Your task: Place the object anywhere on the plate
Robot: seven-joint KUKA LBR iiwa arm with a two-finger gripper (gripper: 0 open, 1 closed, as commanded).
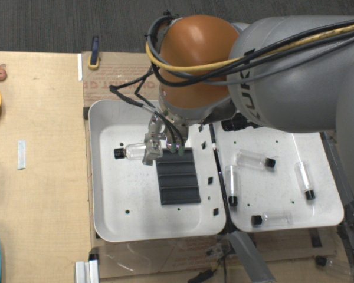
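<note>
Altogether five vials (255,161), one plate (179,180)

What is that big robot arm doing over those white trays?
The grey and orange robot arm is reaching down into the left tray. Its gripper sits right by a small clear tube with a black cap, just beside a black ribbed plate. I cannot tell if it has actually grabbed the tube. Four more clear tubes lie in the right tray.
</note>
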